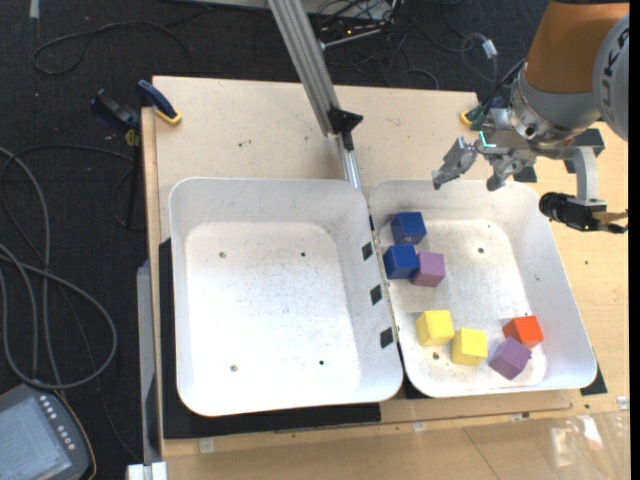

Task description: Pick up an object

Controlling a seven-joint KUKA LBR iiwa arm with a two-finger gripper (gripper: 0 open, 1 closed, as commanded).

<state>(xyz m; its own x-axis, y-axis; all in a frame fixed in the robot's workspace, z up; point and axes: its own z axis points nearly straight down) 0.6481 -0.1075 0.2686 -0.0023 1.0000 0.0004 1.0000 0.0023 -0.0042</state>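
Arm: the grey KUKA arm enters from the upper right of the frame, its orange band at the top right corner; the wrist tilts down and toward the left, over the far rim of the right bin.

Gripper (pixel 478 166): hangs in the upper right of the frame, above the upper edge of the right bin and not down among the blocks. Two fingers (pixel 452 164) point down and left, spread apart with a clear gap between them — nothing sits in that gap.

Right bin (pixel 560 298): shallow, white, in the lower right half of the frame; it holds all seven blocks.

Blue cubes: one (pixel 408 227) near the bin's upper left, a second (pixel 401 260) just below it, close against its neighbour.

Purple cube (pixel 430 268): touching or just beside the lower blue cube, on its right.

Yellow cubes: one (pixel 435 326) at lower centre of the bin, another (pixel 470 346) just to its lower right.

Orange-red cube (pixel 523 330): near the bin's lower right.

Second purple cube (pixel 511 357): just below the orange-red one, near the bin's lower rim.

Left bin (pixel 190 268): white, side by side with the right bin, its floor speckled with dark marks.

Bench (pixel 250 128): pale board under both bins — a slanted metal pole (pixel 300 43) crosses it from the top of the frame down to the seam between the bins.
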